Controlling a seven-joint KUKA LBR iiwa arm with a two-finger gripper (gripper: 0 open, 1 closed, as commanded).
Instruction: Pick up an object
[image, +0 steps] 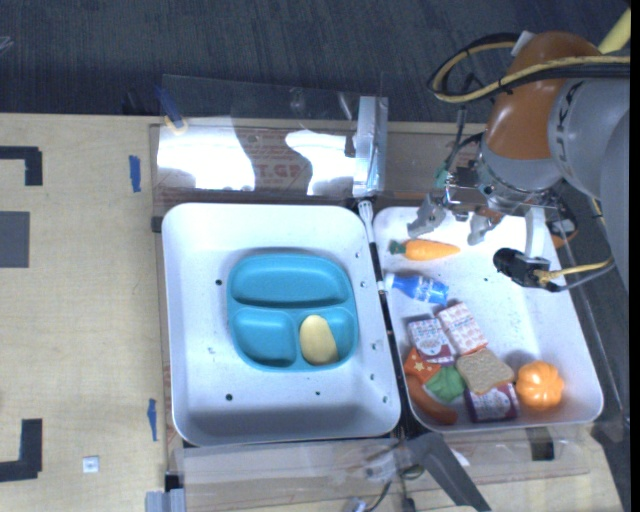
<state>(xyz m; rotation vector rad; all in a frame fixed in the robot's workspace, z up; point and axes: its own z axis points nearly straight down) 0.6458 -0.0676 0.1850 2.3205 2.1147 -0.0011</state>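
While my tool (455, 215) hovers with its 2 fingers spread and empty at the far edge of the right bin (580, 350), the carrot (432, 250) lies just beneath it, long axis running left to right across the bin.

wooden bench (70, 330), two white bins (190, 400) side by side

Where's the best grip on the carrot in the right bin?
Probably across the thick middle of the carrot, coming straight down. It lies flat, long axis roughly left-right, green end toward the bin's left wall, so fingers should close front-to-back. The gripper hangs just above it; the blue packet sits apart, nearer the camera.
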